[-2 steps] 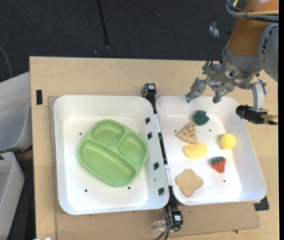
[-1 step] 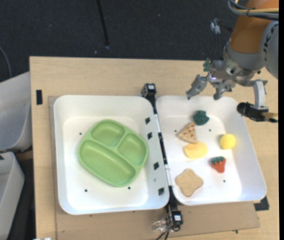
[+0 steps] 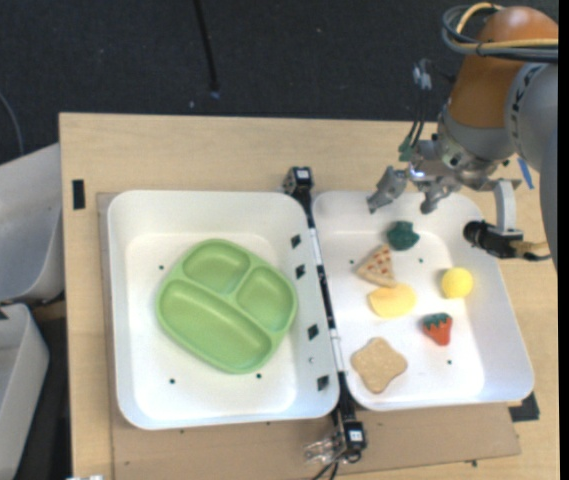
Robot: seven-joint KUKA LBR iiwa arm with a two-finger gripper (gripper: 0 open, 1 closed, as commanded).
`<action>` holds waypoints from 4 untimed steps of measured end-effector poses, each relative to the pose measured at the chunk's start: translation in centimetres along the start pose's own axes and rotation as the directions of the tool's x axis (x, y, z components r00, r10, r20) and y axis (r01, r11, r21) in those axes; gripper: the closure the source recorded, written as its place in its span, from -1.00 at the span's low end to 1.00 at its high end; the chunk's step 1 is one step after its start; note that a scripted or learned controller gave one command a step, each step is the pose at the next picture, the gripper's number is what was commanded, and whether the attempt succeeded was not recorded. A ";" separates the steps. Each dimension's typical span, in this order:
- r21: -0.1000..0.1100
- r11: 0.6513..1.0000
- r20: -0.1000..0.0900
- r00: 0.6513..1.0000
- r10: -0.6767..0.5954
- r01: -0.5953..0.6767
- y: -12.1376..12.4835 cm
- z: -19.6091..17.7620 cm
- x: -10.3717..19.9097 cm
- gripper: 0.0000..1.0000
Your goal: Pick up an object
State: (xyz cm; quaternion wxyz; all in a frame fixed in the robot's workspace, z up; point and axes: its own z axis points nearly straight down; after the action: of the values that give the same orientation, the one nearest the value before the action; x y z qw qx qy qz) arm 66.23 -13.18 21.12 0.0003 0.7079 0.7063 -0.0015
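My gripper (image 3: 405, 196) hangs open over the far end of the right bin (image 3: 494, 363), its two fingers spread apart with nothing between them. Just below it lies a dark green toy (image 3: 401, 234). Nearer the front are a pizza slice (image 3: 375, 265), a yellow piece (image 3: 392, 300), a yellow ball (image 3: 456, 283), a strawberry (image 3: 438, 327) and a slice of toast (image 3: 377, 364).
The left bin (image 3: 129, 388) holds a green divided plate (image 3: 226, 305). A raised divider with black clips (image 3: 318, 298) runs between the two bins. The wooden bench edge (image 3: 84, 158) surrounds them.
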 end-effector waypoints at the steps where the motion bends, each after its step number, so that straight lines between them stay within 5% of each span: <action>1: 0.001 1.000 0.000 1.000 0.001 -0.001 0.5 6.1 -0.2 -1.00; 2: 0.000 1.000 0.000 1.000 0.003 -0.003 0.5 11.3 -0.3 -1.00; 3: -0.008 1.000 0.001 1.000 0.004 -0.004 0.7 9.8 -0.4 1.00; 4: -0.009 1.000 -0.002 1.000 -0.004 0.004 0.9 3.4 0.0 1.00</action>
State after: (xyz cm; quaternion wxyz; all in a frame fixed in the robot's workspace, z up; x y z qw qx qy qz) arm 67.08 -13.19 17.72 0.0028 0.7065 0.7077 0.0021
